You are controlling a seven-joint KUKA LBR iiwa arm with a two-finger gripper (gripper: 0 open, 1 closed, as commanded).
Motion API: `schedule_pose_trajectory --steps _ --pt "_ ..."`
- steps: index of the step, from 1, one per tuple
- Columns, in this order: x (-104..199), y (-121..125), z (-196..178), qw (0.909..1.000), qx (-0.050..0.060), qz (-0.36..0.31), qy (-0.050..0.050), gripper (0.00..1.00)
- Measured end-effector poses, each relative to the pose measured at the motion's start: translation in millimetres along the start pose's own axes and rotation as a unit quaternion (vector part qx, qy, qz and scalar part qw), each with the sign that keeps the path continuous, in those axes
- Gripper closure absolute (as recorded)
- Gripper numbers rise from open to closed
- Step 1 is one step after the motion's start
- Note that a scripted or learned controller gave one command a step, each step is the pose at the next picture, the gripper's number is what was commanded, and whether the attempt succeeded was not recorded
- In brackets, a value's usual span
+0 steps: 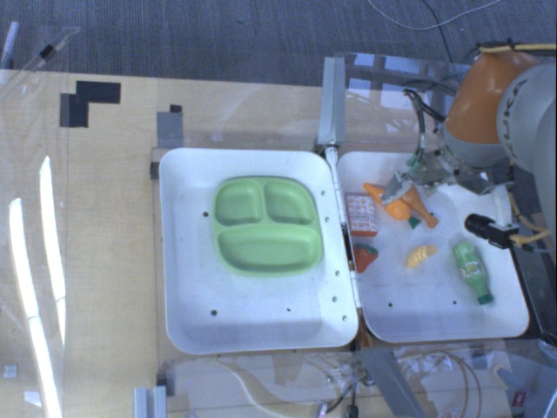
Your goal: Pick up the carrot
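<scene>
The carrot (381, 193) is orange with a green tip and lies at a slant in the upper left of the right bin (435, 319). A rounder orange piece (398, 209) lies against it. My gripper (412, 181) has come down from the right and sits right over the carrot's middle, touching or almost touching it. The gripper's body hides part of the carrot.
The right bin also holds a red and white box (361, 214), a strawberry (365, 255), a yellow piece (420, 255) and a green bottle (471, 270). A green divided plate (265, 225) lies in the left bin (187, 320). The arm (500, 103) overhangs the right bin's far corner.
</scene>
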State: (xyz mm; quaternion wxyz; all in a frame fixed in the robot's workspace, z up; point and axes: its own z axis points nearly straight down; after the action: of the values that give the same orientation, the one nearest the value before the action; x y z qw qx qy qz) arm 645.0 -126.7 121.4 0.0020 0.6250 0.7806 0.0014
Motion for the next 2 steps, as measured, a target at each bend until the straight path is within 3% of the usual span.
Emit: schedule_pose_trajectory --steps 1,2 --pt "-13 17 34 0.9985 -0.001 -0.055 -0.001 0.0" --pt "-12 18 22 0.9984 -0.002 -0.057 -0.001 1.0"
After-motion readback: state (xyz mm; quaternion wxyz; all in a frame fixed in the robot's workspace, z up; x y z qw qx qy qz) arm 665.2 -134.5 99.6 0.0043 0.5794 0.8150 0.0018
